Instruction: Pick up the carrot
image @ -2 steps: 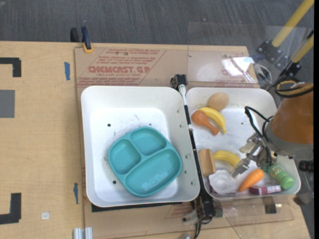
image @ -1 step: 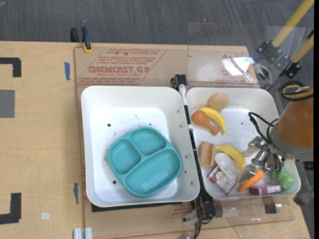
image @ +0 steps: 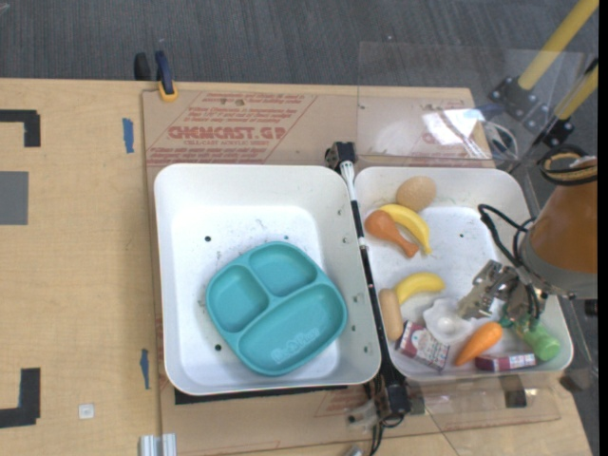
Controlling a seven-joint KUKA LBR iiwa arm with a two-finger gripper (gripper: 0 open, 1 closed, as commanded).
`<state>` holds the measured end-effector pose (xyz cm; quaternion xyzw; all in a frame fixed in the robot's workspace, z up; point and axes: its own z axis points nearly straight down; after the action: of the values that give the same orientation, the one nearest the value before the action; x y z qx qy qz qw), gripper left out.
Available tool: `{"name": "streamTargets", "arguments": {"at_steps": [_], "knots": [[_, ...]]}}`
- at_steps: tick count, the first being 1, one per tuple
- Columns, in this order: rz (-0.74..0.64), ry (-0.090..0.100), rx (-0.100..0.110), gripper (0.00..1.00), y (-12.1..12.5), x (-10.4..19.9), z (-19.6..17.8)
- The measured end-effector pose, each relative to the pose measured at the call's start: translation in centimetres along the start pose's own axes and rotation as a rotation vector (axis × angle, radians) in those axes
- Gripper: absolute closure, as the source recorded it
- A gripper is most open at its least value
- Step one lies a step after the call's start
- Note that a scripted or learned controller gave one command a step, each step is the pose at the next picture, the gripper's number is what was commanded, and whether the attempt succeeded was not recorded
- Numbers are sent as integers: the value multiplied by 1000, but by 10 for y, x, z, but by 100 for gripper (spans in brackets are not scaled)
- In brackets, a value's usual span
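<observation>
Two white bins sit side by side on the bench. The left bin [image: 185,255] has a big teal plate [image: 275,307] with three parts. The right bin [image: 513,198] has toy food in it. The grey and orange arm [image: 565,236] reaches in from the right. Its gripper [image: 489,291] hangs low in the right bin, and I cannot tell how it is set. The carrot [image: 478,342] lies just below the gripper, near the bin's front edge. Two small bananas [image: 410,221] lie further back.
</observation>
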<state>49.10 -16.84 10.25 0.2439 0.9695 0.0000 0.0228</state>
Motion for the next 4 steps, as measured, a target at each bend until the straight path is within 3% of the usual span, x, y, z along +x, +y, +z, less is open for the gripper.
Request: {"name": "streamTargets", "arguments": {"at_steps": [1,2,3,4], "knots": [[0,3,0,0,0,1,1],[-263,16,-3,0,-7,0,10],[-490,9,-10,0,-16,-7,12],[-503,23,0,0,0,1,-126]]}}
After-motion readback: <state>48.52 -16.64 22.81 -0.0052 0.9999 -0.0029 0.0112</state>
